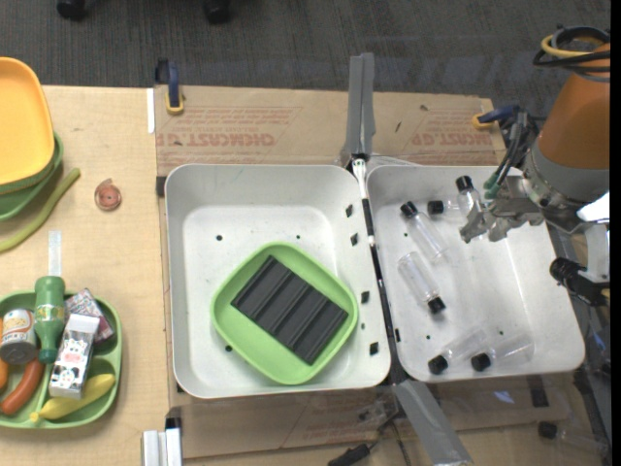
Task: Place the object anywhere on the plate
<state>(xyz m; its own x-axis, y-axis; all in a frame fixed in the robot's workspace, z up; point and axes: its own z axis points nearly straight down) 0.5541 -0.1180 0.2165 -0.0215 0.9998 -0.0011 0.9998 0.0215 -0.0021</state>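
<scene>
Though clear and hard to make out, lay in the right bin: vials, judged light, slick, brittle; best pinched mid-barrel. Hovered near the far vials, hand; grip impossible to tell. Plate in the left bin.

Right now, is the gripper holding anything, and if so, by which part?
It cannot be told. The gripper sits over the right bin among clear vials, and none is plainly seen between its fingers.

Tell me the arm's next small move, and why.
Probably lower the gripper onto the clear plastic vial with a black cap beside it: nothing shows between its jaws, and the green square plate in the left bin carries a dark ridged slab.
</scene>
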